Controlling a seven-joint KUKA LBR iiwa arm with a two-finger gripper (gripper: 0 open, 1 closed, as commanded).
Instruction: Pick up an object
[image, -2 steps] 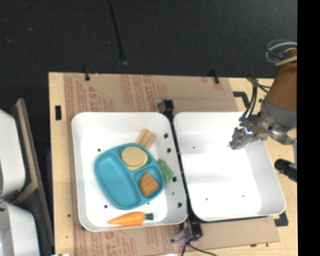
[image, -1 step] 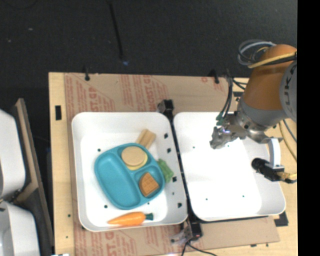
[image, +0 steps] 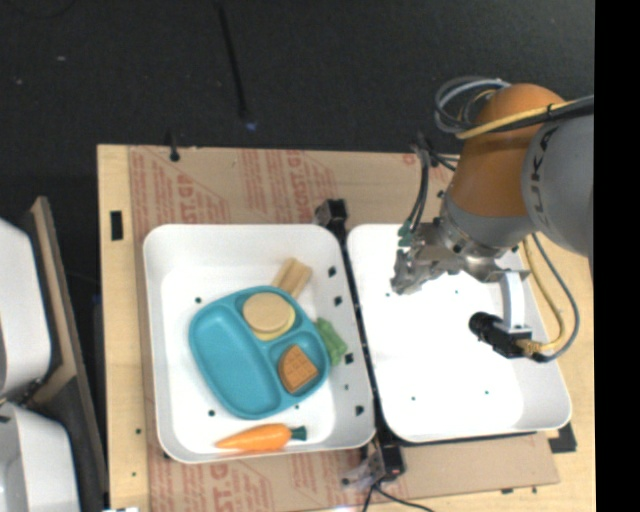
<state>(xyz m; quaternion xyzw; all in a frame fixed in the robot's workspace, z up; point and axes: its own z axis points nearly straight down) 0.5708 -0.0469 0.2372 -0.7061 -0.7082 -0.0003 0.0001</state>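
Note:
My gripper (image: 403, 275) hangs over the upper left part of the right bin (image: 450, 400), fingers pointing down. In the left bin (image: 170, 290) lies a blue divided tray (image: 232, 365) with a round tan biscuit (image: 270, 313) and a brown waffle-like piece (image: 297, 368) on it. A pale wooden block (image: 293, 276) rests against the tray's upper edge. A green piece (image: 332, 341) pokes out at the tray's right side. An orange carrot (image: 260, 437) lies along the left bin's near wall. All of these sit well to the left of the gripper.
A black part with a yellow end (image: 500, 335) on the arm's cabling hangs over the right side of the right bin. A black clip (image: 331, 212) sits at the top of the wall between the bins. Brown cardboard (image: 230, 185) lies behind the bins.

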